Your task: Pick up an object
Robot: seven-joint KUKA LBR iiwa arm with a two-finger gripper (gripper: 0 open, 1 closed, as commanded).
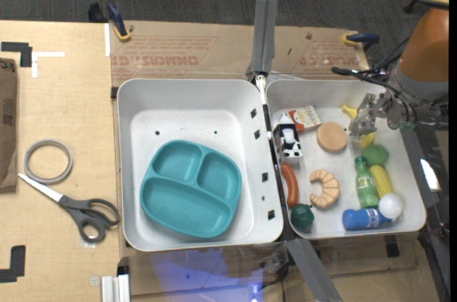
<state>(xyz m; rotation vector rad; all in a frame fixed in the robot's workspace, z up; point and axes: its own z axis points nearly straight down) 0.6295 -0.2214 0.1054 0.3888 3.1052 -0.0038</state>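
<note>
- Far left, on the bench: tape roll and scissors, just beside each other, outside the bins.
- Left bin: holds a teal divided plate, nothing else.
- Right bin: the pickable stuff. Cow-print carton, sausage, croissant, green ball, tan disc, green bottle, corn cob, blue bottle, white ball.
- Gripper: at the right bin's upper right, near the tan disc and above the corn cob; nothing seen between the fingers. Wide or narrow – can't tell, too small and cluttered.
- Progress, my read: early. No item is lifted; all lie in the bin. Left to do: pick a target, close on it, raise it clear.
</note>
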